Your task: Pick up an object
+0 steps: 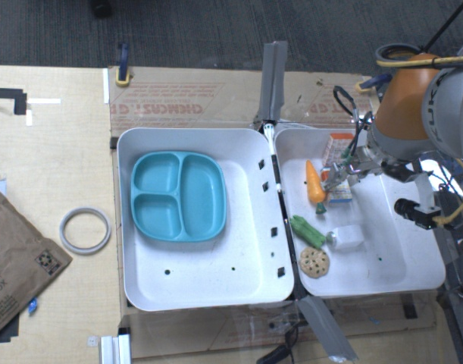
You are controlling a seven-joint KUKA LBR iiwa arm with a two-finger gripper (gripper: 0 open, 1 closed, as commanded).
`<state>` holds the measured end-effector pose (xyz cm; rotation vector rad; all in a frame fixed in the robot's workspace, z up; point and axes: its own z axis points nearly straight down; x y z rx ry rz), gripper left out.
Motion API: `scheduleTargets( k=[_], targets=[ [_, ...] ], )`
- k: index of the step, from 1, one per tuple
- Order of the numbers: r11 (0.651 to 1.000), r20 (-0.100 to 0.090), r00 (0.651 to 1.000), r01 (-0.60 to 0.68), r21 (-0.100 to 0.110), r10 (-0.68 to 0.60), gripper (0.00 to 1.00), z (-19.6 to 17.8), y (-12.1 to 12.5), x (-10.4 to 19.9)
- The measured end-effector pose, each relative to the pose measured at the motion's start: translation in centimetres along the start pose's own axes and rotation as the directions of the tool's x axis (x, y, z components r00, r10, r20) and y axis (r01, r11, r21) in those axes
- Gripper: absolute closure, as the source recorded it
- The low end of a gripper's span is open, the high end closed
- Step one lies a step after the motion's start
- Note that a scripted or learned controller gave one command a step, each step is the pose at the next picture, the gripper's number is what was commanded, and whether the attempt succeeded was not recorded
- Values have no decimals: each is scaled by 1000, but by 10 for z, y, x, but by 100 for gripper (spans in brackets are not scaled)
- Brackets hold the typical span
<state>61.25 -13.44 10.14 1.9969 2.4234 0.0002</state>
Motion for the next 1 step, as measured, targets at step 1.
scheduleTargets(
  k=[1],
  targets=[
    [997, 0, 997, -71, 2, 71, 100, -115, 13, 78]
  ],
)
